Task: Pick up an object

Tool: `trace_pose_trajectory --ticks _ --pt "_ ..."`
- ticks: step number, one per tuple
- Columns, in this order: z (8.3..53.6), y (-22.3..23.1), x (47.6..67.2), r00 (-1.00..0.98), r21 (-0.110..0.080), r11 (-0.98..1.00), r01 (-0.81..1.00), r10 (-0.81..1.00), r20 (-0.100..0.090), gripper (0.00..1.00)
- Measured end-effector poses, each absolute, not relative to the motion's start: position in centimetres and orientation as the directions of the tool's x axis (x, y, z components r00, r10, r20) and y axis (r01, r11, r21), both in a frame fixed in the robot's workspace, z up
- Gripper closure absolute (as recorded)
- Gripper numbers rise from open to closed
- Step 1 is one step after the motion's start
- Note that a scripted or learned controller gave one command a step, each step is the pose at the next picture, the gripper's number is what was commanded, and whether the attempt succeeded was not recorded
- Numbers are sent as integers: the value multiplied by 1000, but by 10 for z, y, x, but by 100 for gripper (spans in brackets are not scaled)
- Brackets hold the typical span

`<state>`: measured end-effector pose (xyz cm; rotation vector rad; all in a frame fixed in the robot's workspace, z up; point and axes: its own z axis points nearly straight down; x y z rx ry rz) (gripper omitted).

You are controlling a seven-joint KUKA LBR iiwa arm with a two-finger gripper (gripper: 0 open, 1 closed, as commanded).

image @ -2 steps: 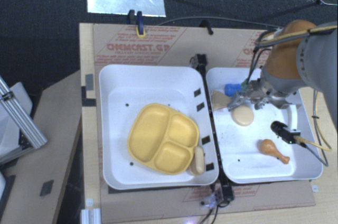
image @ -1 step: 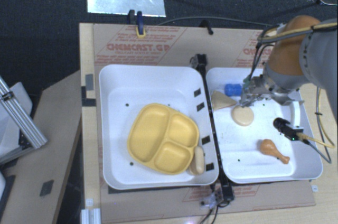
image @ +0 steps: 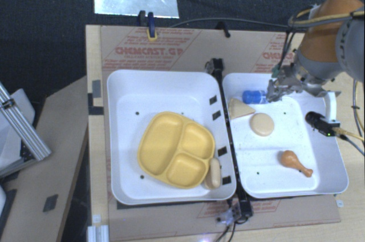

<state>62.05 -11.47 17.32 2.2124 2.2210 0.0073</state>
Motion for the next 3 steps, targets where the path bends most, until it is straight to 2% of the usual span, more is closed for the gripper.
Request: trace_pose_trajectory --ticks 1,3 --pt "220 -115 622 -4 7 4 1000 1000 -1 100" --pt "213 -29 592 -8 -1 8 1000 1000 2 100"
